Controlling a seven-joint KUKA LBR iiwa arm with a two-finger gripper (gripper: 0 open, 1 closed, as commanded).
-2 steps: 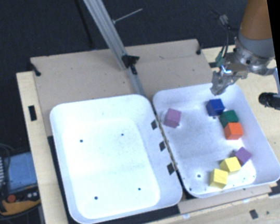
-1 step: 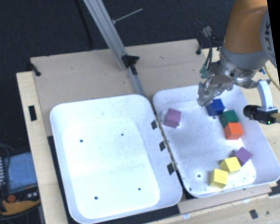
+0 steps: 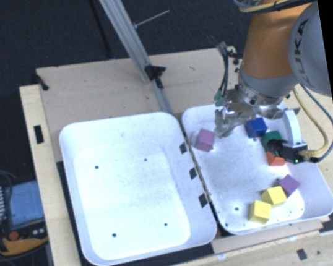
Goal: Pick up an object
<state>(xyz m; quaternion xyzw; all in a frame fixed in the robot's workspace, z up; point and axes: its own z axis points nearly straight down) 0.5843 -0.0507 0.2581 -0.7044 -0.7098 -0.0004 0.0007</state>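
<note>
The arm (image 3: pixel 277 43) is grey with a broad orange band above the wrist and dark lettering, too partial to read, on its grey shell. Thin green and yellowish cables run along it toward a metallic gripper (image 3: pixel 226 121).

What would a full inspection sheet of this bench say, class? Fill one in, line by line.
Surface: two white bins side by side, left bin and right bin, on a pale bench.
Job's things: in the right bin, pink cube, blue cube, green block, orange block, purple cube, two yellow cubes.
Clutter: nothing seen.
Grippers: gripper above the right bin, beside the pink cube; holding nothing visible.
Cables: looping beside the wrist.
Surroundings: metal rail; blue device left of the bench.
</note>
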